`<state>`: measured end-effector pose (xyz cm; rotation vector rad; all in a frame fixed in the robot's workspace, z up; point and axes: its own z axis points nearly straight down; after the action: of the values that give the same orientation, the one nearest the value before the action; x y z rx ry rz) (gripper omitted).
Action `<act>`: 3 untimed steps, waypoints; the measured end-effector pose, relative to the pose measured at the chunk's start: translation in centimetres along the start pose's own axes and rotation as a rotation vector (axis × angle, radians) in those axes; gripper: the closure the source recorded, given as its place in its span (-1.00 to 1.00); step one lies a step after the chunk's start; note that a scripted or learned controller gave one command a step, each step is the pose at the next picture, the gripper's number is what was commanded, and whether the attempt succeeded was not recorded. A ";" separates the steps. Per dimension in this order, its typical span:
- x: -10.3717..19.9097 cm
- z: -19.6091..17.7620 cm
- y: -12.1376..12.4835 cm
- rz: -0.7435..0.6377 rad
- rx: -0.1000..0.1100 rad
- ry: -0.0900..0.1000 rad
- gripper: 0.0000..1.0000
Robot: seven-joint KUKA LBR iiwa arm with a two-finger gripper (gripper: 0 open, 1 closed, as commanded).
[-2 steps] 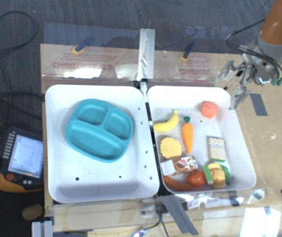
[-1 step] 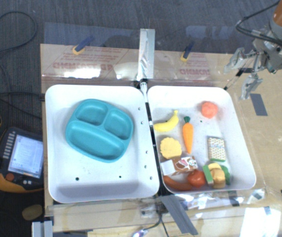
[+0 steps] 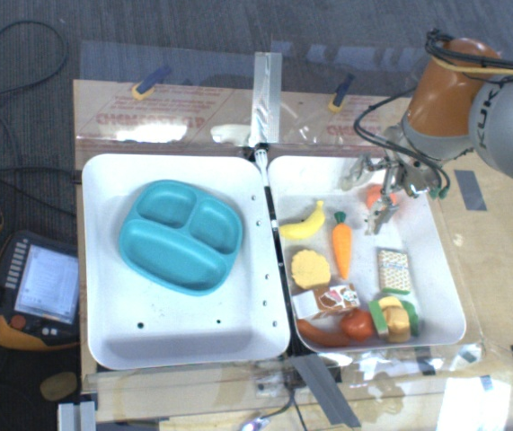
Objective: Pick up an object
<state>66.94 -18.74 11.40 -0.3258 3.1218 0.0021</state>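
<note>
While the two-finger hand (image 3: 384, 206) hangs in the right white bin (image 3: 445, 268), grip undeterminable, we list beneath it one small orange-red plastic piece (image 3: 375, 196).

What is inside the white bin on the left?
The left bin holds a blue divided tray, lying tilted. The bin floor beneath the tray is covered, so anything under it cannot be seen.
</note>
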 end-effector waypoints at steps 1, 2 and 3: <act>-0.2 -1.1 0.0 0.000 0.004 -0.005 1.00; 5.9 1.8 -2.5 -0.198 0.003 0.001 1.00; 7.3 2.1 -1.5 -0.206 0.013 -0.014 1.00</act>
<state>60.10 -21.76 9.32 -0.6413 3.0563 -0.0170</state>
